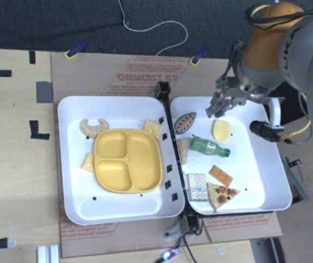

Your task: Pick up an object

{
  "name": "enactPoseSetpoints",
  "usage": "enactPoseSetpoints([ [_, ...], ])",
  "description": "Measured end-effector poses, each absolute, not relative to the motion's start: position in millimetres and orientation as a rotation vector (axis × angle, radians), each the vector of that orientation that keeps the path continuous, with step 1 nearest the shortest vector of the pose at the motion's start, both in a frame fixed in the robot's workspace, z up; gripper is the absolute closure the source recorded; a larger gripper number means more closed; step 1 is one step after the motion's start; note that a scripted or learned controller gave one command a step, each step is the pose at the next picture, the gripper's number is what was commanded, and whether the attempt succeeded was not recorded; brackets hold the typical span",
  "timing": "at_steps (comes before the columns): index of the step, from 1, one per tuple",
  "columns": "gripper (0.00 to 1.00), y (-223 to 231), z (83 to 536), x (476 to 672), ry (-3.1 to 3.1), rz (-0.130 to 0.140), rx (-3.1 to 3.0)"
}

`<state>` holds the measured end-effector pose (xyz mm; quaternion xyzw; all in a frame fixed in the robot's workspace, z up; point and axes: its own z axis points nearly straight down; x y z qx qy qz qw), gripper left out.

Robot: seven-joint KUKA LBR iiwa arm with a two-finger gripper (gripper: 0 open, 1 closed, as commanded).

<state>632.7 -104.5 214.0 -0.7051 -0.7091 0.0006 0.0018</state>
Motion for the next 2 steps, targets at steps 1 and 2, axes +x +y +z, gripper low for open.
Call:
enactPoseSetpoints([
  [1, 1.0, -71, 211, 601.5, -2.223, 0.004, -2.215],
  [2, 1.0, -33, 216, 562.9, -2.223, 0.003, -2.214],
])
